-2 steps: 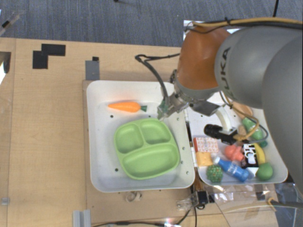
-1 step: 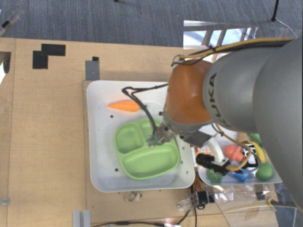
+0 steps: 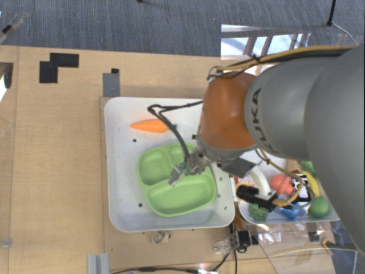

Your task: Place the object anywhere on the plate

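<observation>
From my remote seat I see the green plate nearest in the left bin; my gripper hovers over its divider, whether its jaws are open I cannot tell; beyond, the orange carrot lies on the bin floor, apart from the plate.

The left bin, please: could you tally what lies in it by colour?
Orange: 1, the toy carrot.
Green: 1, the divided plate.
Total: 2 things in the left bin.
</observation>
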### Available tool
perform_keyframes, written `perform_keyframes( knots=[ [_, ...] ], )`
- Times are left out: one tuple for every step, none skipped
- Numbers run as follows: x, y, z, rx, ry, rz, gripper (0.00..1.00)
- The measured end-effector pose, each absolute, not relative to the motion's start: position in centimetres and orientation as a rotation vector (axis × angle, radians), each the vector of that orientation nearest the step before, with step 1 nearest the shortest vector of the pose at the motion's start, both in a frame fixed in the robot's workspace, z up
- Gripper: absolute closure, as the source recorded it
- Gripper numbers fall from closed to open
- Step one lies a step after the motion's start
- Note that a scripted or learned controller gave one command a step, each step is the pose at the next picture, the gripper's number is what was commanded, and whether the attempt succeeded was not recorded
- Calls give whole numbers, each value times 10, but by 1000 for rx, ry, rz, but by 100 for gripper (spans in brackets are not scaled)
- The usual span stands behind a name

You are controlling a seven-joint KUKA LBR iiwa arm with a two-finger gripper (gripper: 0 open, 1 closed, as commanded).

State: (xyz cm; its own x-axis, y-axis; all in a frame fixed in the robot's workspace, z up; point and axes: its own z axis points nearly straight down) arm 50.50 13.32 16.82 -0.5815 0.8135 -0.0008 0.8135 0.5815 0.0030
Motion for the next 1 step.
perform_keyframes(
  knots=[
    [488, 107, 185, 1185, 2906, 4, 0]
  ],
)
